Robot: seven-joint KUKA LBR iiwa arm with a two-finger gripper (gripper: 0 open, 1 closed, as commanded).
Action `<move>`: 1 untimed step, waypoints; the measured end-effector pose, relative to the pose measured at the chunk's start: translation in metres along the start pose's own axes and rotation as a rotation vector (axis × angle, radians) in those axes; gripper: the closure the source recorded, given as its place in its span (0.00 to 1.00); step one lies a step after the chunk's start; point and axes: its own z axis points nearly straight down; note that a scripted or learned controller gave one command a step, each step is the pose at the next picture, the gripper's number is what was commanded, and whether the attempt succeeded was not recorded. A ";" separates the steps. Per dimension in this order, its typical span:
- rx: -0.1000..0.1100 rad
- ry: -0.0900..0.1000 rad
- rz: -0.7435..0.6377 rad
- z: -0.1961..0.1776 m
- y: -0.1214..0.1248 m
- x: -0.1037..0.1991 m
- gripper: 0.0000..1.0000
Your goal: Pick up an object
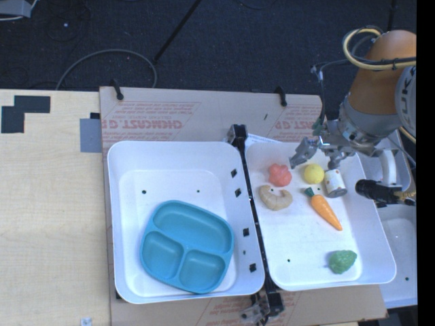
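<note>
The arm point(380, 80) is cut off by the picture's right edge, so its base lies out of sight. The small white cylinder point(334, 183) beside the carrot point(325, 210) is too small to make out its label. The dark clamp point(262, 310) at the bins' lower junction is cropped by the bottom edge. The printed cardboard point(170, 117) runs under both bins, its lettering partly hidden.

Grey robot arm point(380, 114) with a rounded orange band above its wrist. A yellowish cable point(358, 43) loops over the orange section, and thin dark wires trail beside it. Its hand point(319, 153) is bare silvery metal with two slim fingers.
</note>
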 end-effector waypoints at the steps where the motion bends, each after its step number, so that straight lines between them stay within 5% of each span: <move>1: 0.004 0.000 -0.001 0.044 0.000 0.005 0.00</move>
